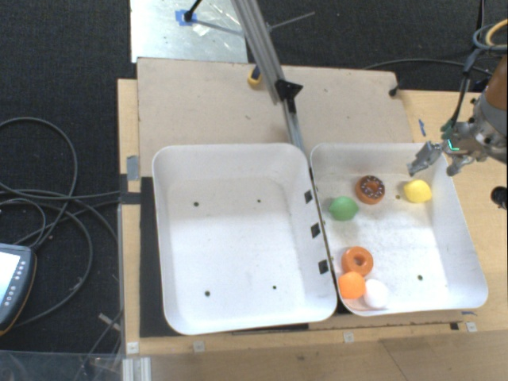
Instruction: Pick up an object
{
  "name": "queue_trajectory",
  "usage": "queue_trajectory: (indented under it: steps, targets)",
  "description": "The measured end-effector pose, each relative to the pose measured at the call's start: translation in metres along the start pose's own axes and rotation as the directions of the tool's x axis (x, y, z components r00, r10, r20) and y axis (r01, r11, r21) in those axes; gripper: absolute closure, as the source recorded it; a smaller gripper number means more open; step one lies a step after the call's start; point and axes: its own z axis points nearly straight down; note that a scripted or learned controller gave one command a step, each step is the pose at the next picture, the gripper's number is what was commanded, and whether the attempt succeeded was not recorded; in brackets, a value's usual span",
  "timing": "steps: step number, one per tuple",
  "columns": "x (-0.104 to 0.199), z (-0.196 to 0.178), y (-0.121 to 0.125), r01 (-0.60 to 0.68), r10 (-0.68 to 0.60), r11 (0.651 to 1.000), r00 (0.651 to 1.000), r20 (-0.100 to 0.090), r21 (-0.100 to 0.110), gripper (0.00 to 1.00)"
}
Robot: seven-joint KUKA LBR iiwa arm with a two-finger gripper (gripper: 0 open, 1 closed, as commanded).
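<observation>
Lying in the right bin [468,264], near its far edge and toward the right wall, the yellow object [417,190] looks like the closest candidate for picking. It seems a small toy lemon, probably light and of smooth plastic, so it may slip or roll away if the fingers close off its middle; I judge the best hold is across its short width. The gripper [440,159] hangs just beyond it, over the far right corner of that bin, with its fingers apart and nothing between them.

Just beside the lemon, toward the bin's middle, lies a brown doughnut [371,189] with sprinkles, flat and perhaps easier to pinch at the rim. A green ball [343,208] rests nearer the left wall; being round, it would roll easily. At the near edge, an orange ring [358,260], an orange ball [352,285] and a white ball [375,294] are crowded together, touching, which makes a clean grasp harder there.

The left bin [238,165] stands beside it on the bench [198,94].
</observation>
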Motion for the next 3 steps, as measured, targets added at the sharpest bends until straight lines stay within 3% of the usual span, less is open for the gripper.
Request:
queue_trajectory:
  steps: [2, 3]
  targets:
    - [0.002, 0.085, 0.01, 0.0, 0.0, 1.0, 1.0, -0.001, 0.002, 0.0]
    - [-0.002, 0.097, 0.017, -0.001, 0.001, 1.0, 1.0, 0.011, -0.024, 0.0]
